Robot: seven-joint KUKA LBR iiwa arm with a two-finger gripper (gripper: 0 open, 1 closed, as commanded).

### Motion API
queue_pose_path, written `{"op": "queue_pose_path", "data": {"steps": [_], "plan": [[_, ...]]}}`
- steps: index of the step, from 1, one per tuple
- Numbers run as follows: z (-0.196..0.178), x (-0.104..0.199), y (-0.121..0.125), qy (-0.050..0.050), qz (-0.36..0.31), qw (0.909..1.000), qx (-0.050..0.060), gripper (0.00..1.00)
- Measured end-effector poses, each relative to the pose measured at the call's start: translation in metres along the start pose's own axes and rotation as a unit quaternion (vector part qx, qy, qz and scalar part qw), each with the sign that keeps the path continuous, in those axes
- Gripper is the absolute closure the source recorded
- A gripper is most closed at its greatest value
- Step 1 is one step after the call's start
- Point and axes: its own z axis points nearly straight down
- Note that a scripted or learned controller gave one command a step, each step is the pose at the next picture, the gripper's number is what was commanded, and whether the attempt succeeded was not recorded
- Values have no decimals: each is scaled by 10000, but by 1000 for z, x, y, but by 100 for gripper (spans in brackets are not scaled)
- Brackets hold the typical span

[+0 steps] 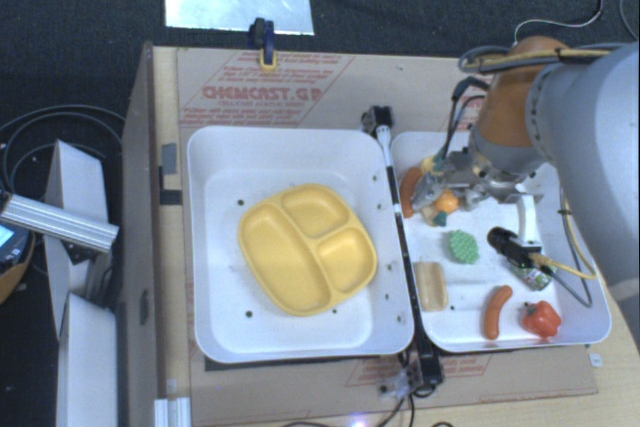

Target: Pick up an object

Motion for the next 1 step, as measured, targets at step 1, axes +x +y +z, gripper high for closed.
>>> {"op": "queue_pose_path", "data": {"steps": [1], "plan": [[2,-6,20,74,48,9994,321,0]]}}
